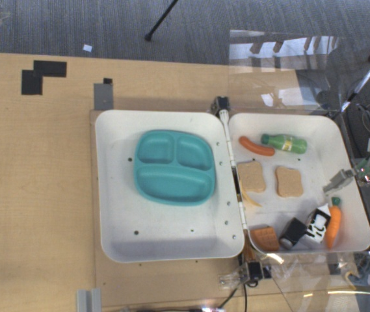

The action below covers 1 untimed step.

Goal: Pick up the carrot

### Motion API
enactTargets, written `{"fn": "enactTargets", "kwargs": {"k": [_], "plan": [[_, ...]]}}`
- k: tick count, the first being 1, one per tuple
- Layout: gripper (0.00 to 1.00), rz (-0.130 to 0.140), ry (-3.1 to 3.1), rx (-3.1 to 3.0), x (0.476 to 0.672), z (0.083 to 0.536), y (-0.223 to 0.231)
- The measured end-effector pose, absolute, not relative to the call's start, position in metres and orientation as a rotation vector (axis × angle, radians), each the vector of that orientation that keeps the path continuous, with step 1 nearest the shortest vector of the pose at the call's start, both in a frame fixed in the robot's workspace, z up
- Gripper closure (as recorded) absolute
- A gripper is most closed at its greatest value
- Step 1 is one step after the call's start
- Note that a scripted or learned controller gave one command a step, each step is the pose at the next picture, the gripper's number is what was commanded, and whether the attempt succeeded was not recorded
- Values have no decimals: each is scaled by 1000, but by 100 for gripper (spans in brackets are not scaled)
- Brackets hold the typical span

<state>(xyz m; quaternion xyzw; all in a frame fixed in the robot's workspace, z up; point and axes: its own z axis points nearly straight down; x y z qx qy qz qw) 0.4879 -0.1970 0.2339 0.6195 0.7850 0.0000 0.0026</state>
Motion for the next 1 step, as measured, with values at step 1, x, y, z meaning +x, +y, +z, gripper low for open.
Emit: {"fn": "enactTargets", "kwargs": {"k": [1], "plan": [[0,1,2722,1566,488,149,-205]]}}
